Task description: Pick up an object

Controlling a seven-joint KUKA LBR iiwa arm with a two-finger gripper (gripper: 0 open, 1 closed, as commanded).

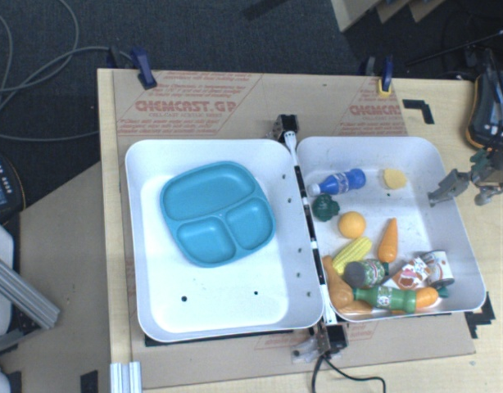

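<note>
The carrot (388, 240) stands lengthwise, tip toward twelve o'clock; the gripper (448, 188) at three o'clock, grip indiscernible.

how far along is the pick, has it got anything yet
Nothing looks done yet. The gripper sits at the right bin's right rim with nothing seen between its fingers. The toys, such as the carrot, corn and blue bottle, lie in the bin. Descent, grasp and lift remain.
</note>
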